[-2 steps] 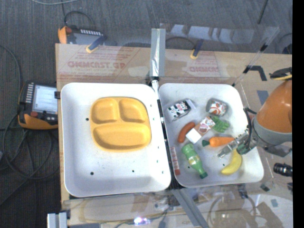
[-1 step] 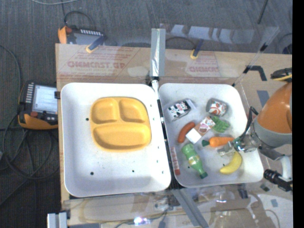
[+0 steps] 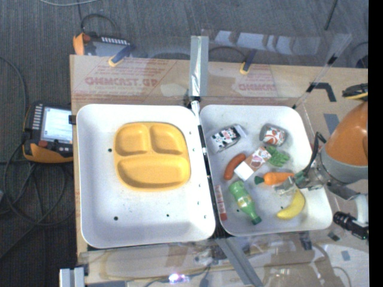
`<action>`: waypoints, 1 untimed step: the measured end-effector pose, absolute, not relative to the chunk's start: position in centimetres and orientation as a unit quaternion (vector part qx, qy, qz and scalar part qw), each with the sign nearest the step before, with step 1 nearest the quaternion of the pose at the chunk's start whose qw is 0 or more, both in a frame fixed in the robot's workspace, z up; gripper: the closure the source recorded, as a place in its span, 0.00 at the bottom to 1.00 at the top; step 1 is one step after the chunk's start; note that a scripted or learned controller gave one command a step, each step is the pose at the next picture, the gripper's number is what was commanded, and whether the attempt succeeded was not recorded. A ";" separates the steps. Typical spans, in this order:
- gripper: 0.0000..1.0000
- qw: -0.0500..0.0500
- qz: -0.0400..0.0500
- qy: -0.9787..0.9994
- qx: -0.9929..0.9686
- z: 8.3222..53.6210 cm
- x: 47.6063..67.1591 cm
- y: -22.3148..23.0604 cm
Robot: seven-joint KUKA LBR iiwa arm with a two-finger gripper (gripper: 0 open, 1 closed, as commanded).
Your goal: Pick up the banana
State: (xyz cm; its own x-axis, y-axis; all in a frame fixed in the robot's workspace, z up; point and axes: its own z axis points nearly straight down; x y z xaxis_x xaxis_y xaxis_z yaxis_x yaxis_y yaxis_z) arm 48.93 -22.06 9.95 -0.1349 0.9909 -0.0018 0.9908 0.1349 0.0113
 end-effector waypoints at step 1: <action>0.00 -0.002 0.008 0.757 0.653 9.9 49.2 -21.1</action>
